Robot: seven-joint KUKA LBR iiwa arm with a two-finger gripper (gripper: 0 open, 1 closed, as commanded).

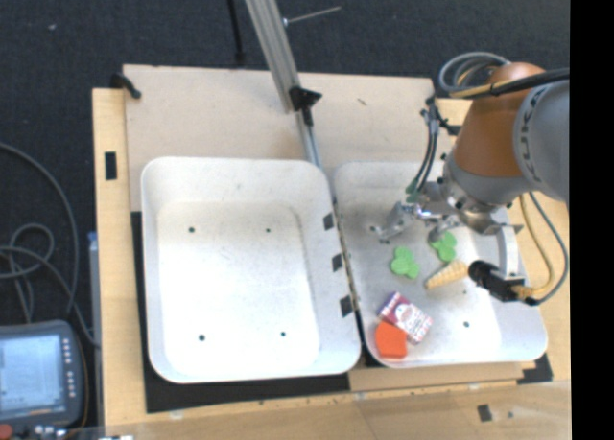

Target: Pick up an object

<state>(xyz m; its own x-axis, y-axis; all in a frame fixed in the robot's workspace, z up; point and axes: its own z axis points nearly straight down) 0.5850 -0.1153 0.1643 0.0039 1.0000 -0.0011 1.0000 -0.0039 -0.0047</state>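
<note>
Partly hidden – hand [419,220] under wrist, over right bin [518,333]; fingers unclear.

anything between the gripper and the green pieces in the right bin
Nothing visible. The gripper hangs over the right bin, and bare bin floor lies between it and the green clover piece. The yellow cone lies beside that piece, not in the way.

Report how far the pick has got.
Done: the gripper is low inside the right bin. In hand: nothing visibly held. Left: a grasp and lift; the green pieces, cone, pink packet and orange block all lie on the bin floor.
</note>
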